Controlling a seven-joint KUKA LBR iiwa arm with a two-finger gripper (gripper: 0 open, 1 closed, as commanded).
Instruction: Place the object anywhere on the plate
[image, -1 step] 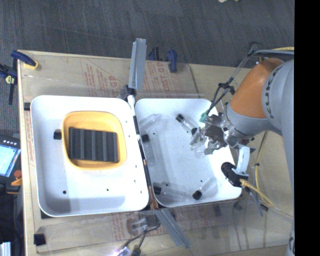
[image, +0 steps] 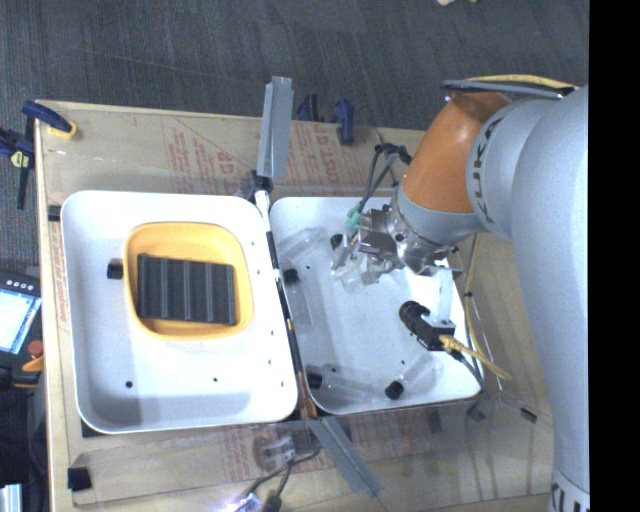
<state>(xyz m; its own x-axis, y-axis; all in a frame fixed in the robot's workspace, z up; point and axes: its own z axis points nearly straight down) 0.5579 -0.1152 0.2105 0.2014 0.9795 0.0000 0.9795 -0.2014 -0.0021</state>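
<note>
Claw (image: 350, 260) — hung over the right bin (image: 350, 340), released or clenched impossible to tell; dark ridged slab (image: 187, 288) — rested on the yellow plate (image: 190, 235), left bin (image: 100, 370).

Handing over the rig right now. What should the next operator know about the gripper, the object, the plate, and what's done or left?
Gripper: over the upper part of the right bin; grip state unclear from this view.
Things: a dark ribbed block lies flat on the yellow plate in the left bin. A small black piece sits near the right bin's front edge.
Done: placement looks complete, if the block is the object.
Left: confirm that, then probably pull the arm clear.
</note>
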